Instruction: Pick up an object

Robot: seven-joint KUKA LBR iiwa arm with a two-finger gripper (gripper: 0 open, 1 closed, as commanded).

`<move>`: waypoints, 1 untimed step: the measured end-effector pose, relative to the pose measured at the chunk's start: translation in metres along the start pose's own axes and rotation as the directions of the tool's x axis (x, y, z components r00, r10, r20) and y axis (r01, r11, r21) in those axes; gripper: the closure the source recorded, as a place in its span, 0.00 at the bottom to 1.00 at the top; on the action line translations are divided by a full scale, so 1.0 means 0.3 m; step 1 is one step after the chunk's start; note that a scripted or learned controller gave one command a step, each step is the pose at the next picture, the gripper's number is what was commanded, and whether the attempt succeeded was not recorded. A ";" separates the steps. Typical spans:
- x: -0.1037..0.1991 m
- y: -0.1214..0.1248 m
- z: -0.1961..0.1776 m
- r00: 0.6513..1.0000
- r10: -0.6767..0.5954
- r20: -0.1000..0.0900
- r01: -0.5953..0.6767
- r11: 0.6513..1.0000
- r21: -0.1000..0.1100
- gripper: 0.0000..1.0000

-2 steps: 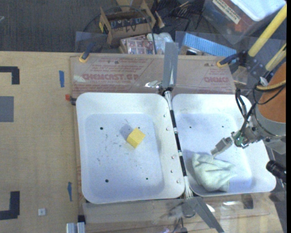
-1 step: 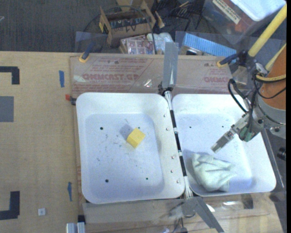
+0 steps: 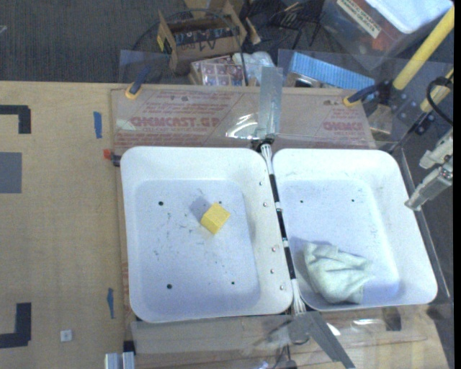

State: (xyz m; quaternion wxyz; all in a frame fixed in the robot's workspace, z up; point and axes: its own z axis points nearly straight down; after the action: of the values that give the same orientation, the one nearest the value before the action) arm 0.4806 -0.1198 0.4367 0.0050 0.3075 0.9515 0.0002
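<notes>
From my screen, the one print I can partly read is the red lettering on the clear sheet (image 3: 241, 119) behind the bins: on its left half it looks like "CHEMCAST GP", though blur leaves me unsure of some letters. Similar red lettering on its right half is too faint to read. The label on the box (image 3: 360, 18) at the top is too blurred.
</notes>
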 end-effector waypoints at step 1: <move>0.031 0.041 0.001 1.000 -0.025 -0.003 0.025 1.000 0.001 0.00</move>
State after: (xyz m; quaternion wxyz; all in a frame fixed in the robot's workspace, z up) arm 0.4803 -0.1044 0.4364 0.0032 0.2956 0.9553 0.0003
